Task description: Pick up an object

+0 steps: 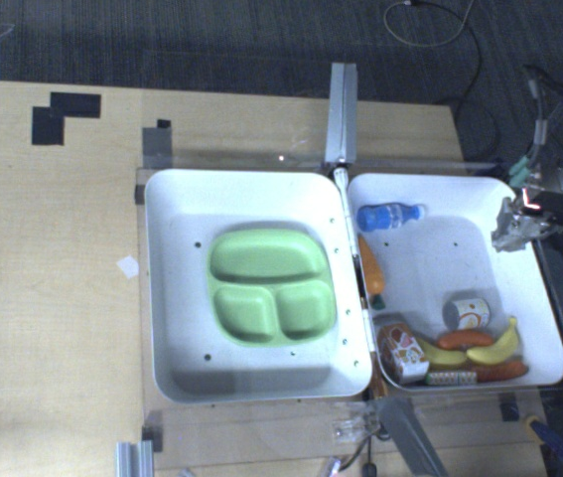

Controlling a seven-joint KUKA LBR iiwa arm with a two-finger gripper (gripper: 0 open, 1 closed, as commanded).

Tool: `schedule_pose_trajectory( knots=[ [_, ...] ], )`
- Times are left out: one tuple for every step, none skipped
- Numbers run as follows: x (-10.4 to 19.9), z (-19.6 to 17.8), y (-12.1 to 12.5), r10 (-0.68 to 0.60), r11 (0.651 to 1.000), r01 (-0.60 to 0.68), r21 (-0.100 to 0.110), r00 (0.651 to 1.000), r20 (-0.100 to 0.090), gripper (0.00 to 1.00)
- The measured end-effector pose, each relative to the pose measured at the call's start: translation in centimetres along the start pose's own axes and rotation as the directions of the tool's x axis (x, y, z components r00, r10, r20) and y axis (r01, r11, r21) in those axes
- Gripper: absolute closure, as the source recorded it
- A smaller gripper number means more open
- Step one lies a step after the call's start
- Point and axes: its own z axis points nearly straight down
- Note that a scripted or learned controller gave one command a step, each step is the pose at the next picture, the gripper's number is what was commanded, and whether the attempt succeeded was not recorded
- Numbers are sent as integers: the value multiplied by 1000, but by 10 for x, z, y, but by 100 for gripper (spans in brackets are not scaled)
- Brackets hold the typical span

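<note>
From the camera view, the gripper [515,225] sits at the far right rim of the right bin [440,256], low over the edge, and nothing shows between its parts. Whether it is spread or closed I cannot tell, since it is small and blurred against the arm's body.

The pick looks not yet made: every object lies in the bin. A blue bottle [388,216] lies on its side near the top left corner, well apart from the gripper. An orange carrot-like piece [370,269] rests along the divider wall. The rest crowd the bottom edge: a small can [468,313], a banana [488,348] touching a red-orange piece [468,339], and a printed packet [404,352] in the bottom left corner (a tight cluster, likely awkward to grasp cleanly). The bottle, lying alone, seems the easier target. All of approach, closing and lifting remains.

The left bin [172,266] holds a green compartment tray [271,284]. The bins rest on a pale wooden bench [53,296], and beyond it is dark carpet [211,28] with a cable [440,18] looping across.
</note>
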Motion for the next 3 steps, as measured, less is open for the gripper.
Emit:
schedule_pose_trajectory(
  knots=[
    [1,-11,2,-9,1000,9,-5,1000,0,100],
    [2,-23,3,-18,1000,18,-10,1000,1,100],
    [-7,8,7,144,990,-144,1,990,0,100]
  ],
)
